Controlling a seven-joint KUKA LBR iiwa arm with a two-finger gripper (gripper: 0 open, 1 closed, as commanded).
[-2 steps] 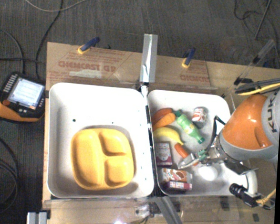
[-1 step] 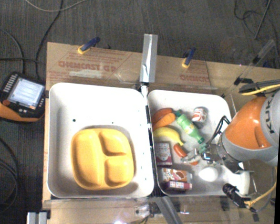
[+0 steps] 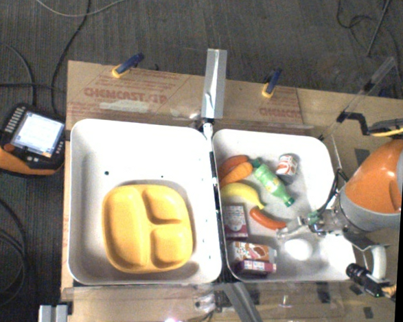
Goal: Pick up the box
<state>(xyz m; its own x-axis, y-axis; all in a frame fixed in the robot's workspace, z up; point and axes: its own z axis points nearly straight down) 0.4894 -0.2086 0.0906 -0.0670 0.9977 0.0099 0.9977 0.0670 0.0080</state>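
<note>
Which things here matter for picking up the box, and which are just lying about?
For the job:
box
end effector

Lying about:
small carton
banana
carrot
green bottle
can
yellow tray

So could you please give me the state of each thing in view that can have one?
yellow tray: flat in the left bin, compartments bare
box: lying flat, right bin's front edge
smaller box: lying flat
green bottle: on its side
can: tipped over
banana: unpeeled
</note>
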